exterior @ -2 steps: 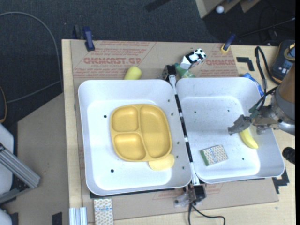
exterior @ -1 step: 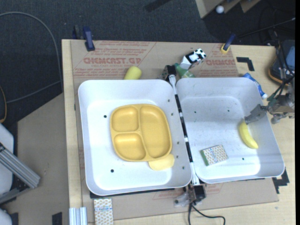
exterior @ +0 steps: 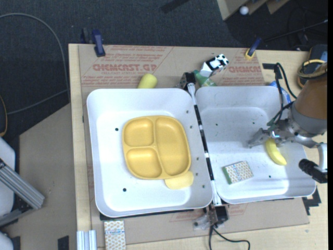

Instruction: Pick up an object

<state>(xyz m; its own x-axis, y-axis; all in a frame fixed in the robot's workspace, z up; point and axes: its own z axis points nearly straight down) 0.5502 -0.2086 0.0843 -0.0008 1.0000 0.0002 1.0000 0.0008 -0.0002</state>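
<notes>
Nearest the counter's front edge, a small patterned box (exterior: 238, 172) is seen lying in the right bin (exterior: 244, 191). Just behind it, toward the right edge, a yellow banana (exterior: 275, 152) lies with its long axis running front-right to back-left. The end effector (exterior: 268, 137) is placed at the banana's back end, touching or nearly so; whether its fingers are apart cannot be told.

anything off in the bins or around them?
A yellow object and a black-and-white toy lie on the cardboard behind the bins, outside both. In the left bin, a pale yellow piece pokes from under the divided yellow tray.
</notes>
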